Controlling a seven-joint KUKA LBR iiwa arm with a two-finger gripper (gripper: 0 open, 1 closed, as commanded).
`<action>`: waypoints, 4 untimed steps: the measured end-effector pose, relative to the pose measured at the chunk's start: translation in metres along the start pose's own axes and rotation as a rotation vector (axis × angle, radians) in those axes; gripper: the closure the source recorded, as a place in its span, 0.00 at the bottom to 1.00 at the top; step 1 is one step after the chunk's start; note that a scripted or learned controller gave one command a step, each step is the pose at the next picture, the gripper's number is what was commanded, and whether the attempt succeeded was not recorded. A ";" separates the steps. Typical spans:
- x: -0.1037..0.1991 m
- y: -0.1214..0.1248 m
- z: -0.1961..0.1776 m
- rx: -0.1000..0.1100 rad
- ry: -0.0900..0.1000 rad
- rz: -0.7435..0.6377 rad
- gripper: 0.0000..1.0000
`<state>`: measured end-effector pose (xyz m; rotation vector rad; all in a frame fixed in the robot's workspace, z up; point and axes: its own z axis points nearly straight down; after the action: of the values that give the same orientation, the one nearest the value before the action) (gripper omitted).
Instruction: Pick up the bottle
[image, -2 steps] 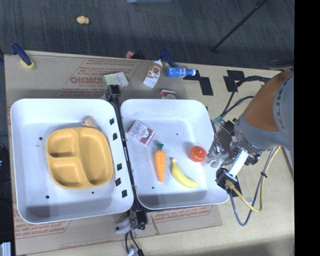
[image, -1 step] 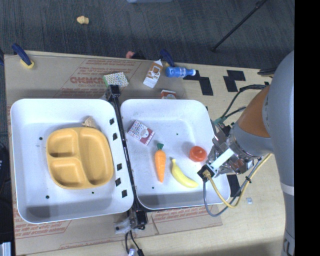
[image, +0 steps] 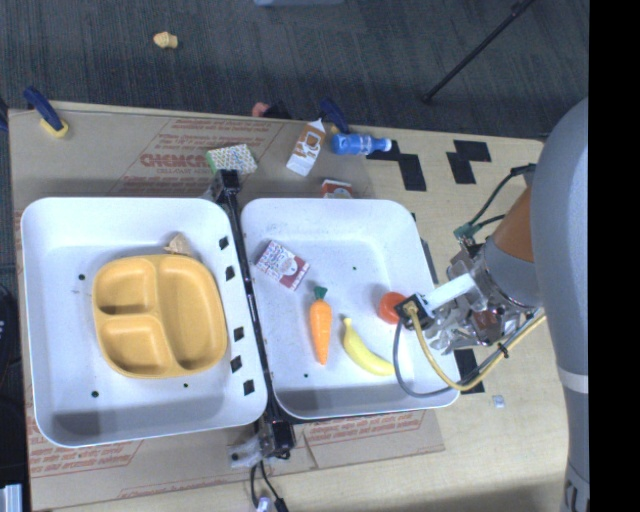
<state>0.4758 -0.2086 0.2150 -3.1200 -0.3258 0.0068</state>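
A small blue bottle lies on its side on the cardboard behind the right bin, outside of it. My gripper hangs at the right rim of that bin, far from the bottle and toward the front. A red round thing sits in the bin just left of the gripper. Nothing shows between the fingers.
The right bin also holds a carrot, a banana and a red-and-white packet. A yellow divided plate lies in the left bin. A small carton, a green packet and blue clamps sit near the bottle.
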 end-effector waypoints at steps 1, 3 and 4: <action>0.000 0.002 -0.008 0.000 0.001 -0.001 1.00; 0.000 0.002 -0.012 0.000 0.001 -0.001 1.00; 0.000 0.002 -0.008 0.002 0.000 -0.001 1.00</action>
<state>0.4758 -0.2102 0.2235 -3.1181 -0.3268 0.0078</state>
